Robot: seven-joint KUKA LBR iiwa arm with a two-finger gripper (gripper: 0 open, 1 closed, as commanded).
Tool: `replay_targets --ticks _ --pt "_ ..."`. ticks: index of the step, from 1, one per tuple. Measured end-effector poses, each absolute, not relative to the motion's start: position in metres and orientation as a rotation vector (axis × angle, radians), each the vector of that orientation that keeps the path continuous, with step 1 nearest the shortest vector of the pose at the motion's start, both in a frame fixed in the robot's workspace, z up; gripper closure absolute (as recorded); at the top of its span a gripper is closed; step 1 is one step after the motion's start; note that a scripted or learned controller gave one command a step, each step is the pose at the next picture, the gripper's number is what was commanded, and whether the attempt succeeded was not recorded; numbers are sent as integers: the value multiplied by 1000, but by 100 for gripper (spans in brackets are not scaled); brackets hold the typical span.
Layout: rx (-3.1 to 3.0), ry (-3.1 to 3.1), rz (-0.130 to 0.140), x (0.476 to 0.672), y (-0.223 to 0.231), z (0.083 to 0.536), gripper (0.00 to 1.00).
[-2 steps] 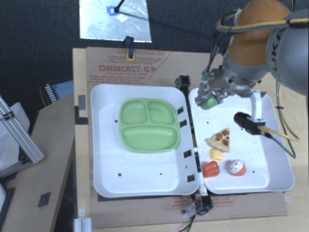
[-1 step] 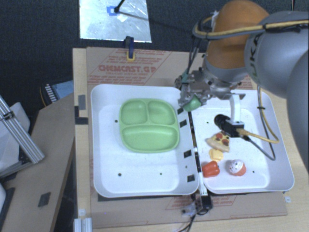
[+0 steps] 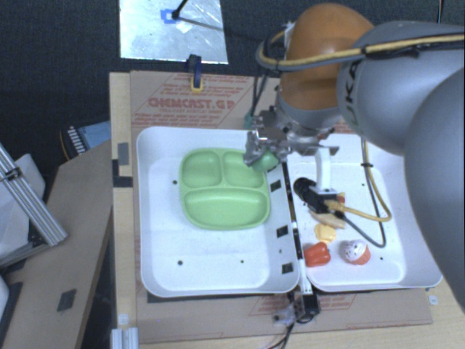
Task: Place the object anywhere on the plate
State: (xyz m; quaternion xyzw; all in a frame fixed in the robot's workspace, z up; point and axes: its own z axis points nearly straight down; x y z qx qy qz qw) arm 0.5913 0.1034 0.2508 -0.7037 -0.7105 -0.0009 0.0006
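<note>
Dark cloth backdrop, surface (image 3: 87, 195) covered by cardboard (image 3: 189, 104) with red print, two white bins on it side by side.

Hand (image 3: 256, 155) sits low over the far-right corner of the plate (image 3: 221, 209), right by the wall between the bins. Can't tell whether it's clenched or released: the wrist blocks the view. A small darker green piece (image 3: 269, 159) shows just at the hand's tip, right of it, over the plate rim. Can't tell if it's grasped or just resting there, or if it's touching the plate.

Plate is light green with three compartments, two small ones far and one wide one near. It lies flat in the left bin (image 3: 156, 217), toward that bin's far-right part. Compartments look bare.

Right bin (image 3: 385, 260): a yellow piece (image 3: 326, 232) near the dividing wall, a red piece (image 3: 317, 254) just nearer than it, and a white ball (image 3: 355, 251) with red marks just right of the red one. All three are well apart from the plate.

Arm (image 3: 407, 86) comes in from the right, over the right bin. Foil sheet (image 3: 174, 17) lies far left behind the bins, with a blue-and-yellow clamp (image 3: 195, 75) on the cardboard's far edge.
</note>
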Motion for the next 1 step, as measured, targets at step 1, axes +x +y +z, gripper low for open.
replay_targets --ticks 1 --pt "-2218 -2226 -2 592 100 251 0"
